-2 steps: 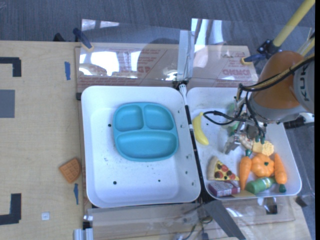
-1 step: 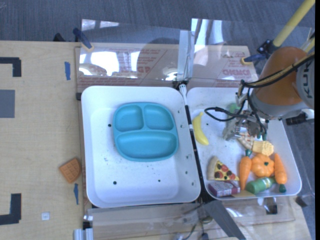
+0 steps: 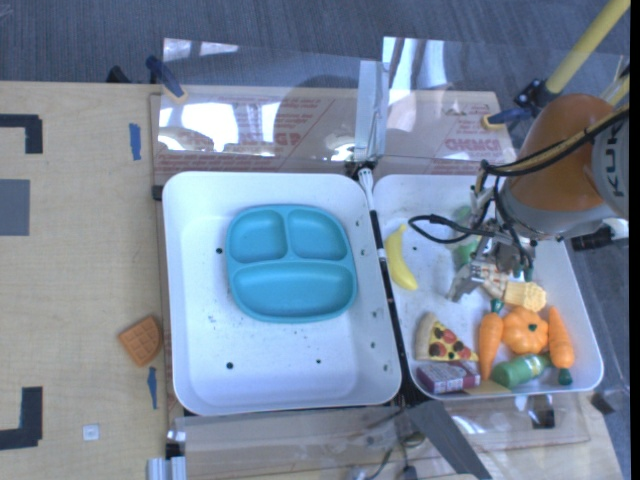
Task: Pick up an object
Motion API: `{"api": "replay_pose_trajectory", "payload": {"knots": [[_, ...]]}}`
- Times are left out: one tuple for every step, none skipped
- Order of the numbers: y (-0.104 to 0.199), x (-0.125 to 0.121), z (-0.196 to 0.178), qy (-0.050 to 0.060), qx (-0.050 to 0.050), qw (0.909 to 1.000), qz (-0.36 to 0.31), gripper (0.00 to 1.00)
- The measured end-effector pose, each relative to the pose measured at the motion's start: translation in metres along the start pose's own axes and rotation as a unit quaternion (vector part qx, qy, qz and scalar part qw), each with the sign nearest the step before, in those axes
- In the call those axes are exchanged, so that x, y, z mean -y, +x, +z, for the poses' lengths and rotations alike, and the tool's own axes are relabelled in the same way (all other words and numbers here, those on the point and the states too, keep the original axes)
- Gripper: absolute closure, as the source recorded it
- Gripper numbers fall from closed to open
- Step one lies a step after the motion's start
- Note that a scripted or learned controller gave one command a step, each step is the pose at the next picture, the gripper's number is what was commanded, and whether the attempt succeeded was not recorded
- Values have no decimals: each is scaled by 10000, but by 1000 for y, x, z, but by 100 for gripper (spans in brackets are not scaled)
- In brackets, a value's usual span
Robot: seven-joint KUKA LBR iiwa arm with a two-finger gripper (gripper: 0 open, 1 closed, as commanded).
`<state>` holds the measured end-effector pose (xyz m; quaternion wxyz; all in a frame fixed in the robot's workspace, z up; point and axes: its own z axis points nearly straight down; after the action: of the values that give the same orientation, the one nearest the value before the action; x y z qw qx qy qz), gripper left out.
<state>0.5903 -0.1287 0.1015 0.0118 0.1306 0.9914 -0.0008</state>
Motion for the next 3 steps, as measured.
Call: {"api": "replay_pose_trajectory", "payload": {"knots": [[-3, -1, -11, 1, 45, 10000, -7, 100], [-2, -1, -11, 1, 37, 10000, -8, 0], [12, -30, 12, 9, -66, 9986, 533, 0]]}}
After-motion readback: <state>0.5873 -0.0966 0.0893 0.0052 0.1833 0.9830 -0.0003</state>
